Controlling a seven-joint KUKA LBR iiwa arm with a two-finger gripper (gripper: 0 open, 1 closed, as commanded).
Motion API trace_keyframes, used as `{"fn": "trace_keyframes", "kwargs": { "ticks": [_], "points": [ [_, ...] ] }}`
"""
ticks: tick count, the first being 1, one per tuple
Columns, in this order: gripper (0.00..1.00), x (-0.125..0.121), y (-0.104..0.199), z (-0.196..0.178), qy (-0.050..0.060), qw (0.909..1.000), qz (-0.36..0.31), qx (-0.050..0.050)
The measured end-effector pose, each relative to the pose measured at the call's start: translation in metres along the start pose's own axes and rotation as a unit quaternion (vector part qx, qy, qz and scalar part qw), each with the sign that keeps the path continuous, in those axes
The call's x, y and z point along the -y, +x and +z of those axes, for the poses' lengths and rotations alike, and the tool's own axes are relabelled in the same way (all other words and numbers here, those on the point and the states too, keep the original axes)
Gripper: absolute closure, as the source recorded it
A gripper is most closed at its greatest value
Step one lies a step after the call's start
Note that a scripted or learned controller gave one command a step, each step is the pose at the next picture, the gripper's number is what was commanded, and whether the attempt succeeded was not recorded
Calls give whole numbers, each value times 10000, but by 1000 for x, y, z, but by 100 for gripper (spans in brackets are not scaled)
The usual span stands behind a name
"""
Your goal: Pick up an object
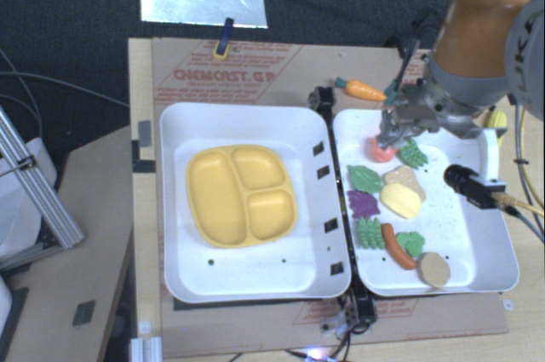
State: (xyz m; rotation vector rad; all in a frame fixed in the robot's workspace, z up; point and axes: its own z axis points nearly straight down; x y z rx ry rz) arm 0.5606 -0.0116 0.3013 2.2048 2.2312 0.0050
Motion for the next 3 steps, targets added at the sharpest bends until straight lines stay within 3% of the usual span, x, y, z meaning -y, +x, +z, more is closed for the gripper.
{"fn": "trace_keyframes", "kwargs": {
  "ticks": [1,2,3],
  "points": [
    [0,0,0,1,7,10000,3,0],
    [0,29,114,-120,-42,10000,-18,-45],
    [0,70,198,-162,5,10000,-13,-34]
  ]
}}
